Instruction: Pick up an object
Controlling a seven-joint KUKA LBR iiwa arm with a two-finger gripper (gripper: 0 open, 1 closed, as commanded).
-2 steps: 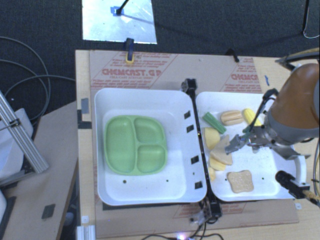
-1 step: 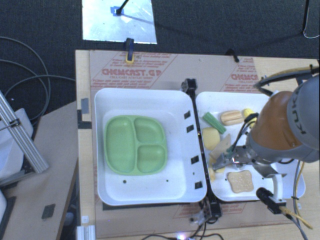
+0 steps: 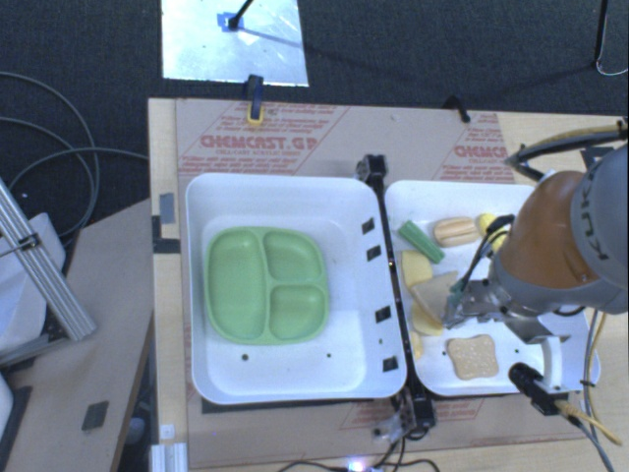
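**Arm over right bin, gripper low among the food pieces**

The arm [image 3: 565, 239] is reaching in from the right and sitting over the right bin [image 3: 590, 367]. Its gripper [image 3: 460, 305] is hanging low over the bin's left half, right at a pale wedge-shaped piece [image 3: 430, 288]. Finger spacing: cannot tell, since the wrist is covering them from above, and nothing is showing as clamped.

Objects lying in the right bin:
- green bar [image 3: 420, 240], long axis running diagonally from upper left to lower right;
- bread roll [image 3: 454, 230], long axis roughly left–right, just beside the bar's upper side;
- yellow piece [image 3: 486, 223], partly hidden by the arm;
- yellow wedge [image 3: 418, 269] below the bar, touching the pale wedge;
- toast slice [image 3: 474, 356], lying flat near the front wall, apart from the gripper.

The left bin [image 3: 226, 372] is holding a green divided tray [image 3: 265, 284], lying flat.
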